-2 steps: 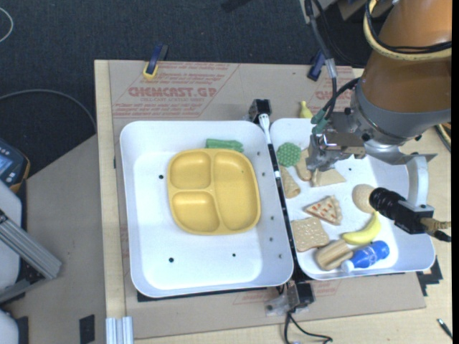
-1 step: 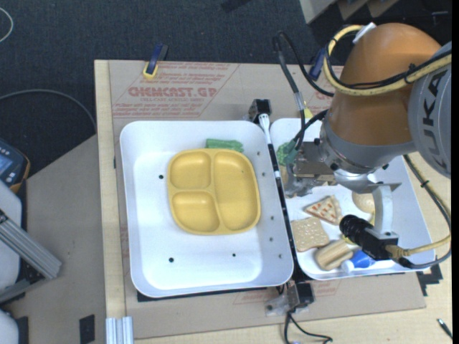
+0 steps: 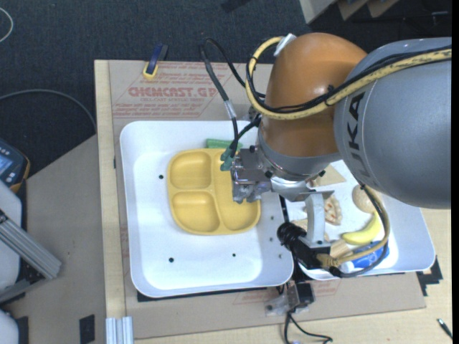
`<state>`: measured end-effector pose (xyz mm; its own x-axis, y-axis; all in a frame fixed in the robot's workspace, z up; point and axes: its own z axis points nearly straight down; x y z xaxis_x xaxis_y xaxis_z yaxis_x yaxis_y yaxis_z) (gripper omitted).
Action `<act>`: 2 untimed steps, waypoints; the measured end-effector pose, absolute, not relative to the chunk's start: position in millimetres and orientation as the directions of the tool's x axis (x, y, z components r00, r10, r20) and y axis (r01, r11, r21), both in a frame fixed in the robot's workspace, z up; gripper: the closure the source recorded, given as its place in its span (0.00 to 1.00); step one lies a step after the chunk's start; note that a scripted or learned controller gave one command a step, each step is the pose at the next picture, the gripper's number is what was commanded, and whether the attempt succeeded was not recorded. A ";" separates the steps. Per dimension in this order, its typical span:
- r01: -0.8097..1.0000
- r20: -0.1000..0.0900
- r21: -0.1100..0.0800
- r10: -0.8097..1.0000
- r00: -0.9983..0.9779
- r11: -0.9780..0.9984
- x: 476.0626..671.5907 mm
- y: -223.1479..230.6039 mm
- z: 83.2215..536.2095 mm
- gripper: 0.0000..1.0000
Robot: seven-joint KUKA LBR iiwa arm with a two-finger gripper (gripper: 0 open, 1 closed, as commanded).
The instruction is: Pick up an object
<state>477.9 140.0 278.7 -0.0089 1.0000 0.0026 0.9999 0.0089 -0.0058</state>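
**Gripper low over yellow tray; grasp unconfirmed**

The gripper [image 3: 247, 185] sits at the right-hand edge of the yellow divided tray [image 3: 204, 192], which lies in the left bin [image 3: 143, 213]. The wrist housing hides the working end, so whether anything is gripped cannot be told. A green object [image 3: 217, 144] shows just behind the tray, partly covered by the arm [image 3: 401, 113]. The right bin [image 3: 416, 253] carries a banana [image 3: 364, 231], a blue-and-white item [image 3: 362, 258] touching it, and a pale lumpy item [image 3: 333, 208].

Risks, as judged from this position:
- The tray is wide and shallow; a pinch on its thin rim may slip, or tip the tray on lifting.
- A descent onto the rim could push the tray sideways across the bin floor rather than seize it.
- The loose cables [image 3: 229, 106] hang close to the tool and could foul the tray.

Legible writing: red print on the board [image 3: 179, 84] under the bins reads "CHEMCAST G P", further lines too small to read. Dark lettering on the arm is partly visible, apparently "KU".
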 end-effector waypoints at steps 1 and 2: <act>1.000 0.006 0.016 1.000 -0.003 0.003 480.8 144.1 410.7 1.00; 1.000 -0.001 -0.008 1.000 -0.003 0.003 479.2 175.3 351.2 1.00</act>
